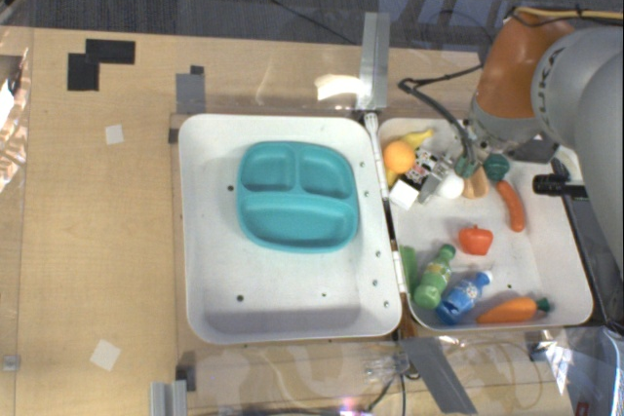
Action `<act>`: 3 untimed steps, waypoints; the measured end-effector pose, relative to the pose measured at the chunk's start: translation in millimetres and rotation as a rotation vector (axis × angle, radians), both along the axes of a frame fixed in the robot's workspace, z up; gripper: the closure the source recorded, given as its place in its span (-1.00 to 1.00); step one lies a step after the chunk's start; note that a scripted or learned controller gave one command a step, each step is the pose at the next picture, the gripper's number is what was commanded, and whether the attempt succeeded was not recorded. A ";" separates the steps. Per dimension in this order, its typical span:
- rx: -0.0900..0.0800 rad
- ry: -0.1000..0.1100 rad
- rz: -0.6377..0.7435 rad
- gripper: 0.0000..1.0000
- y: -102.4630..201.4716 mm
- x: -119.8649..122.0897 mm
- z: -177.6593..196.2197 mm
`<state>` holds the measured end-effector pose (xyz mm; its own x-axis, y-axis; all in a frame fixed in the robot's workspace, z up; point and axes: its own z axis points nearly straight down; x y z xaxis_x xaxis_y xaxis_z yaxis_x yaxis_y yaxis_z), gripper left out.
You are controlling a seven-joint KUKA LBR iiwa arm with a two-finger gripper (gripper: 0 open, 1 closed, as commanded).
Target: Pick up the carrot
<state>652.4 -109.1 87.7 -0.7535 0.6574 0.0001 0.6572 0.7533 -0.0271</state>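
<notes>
The carrot [507, 310], orange with a green stub at its right end, lies flat along the front wall of the right bin [565, 248]. My gripper [450, 172] hangs over the far left part of that bin, well behind the carrot and apart from it. It sits among small items there, close to an orange ball. The grey arm with its orange band [515, 63] comes in from the upper right above it.
The right bin also holds an orange ball [397, 156], a yellow piece [419, 138], a red-orange chilli-like piece [511, 207], a red pepper [475, 241], a green bottle [432, 276] and a blue bottle [460, 297] beside the carrot. A teal divided plate [295, 195] lies in the left bin [214, 287].
</notes>
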 end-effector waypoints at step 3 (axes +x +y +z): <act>0.016 -0.047 -0.632 -1.00 -27.5 19.3 198.6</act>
<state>671.7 -136.5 286.3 -0.2195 0.9756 -0.0101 0.9754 0.2197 0.0208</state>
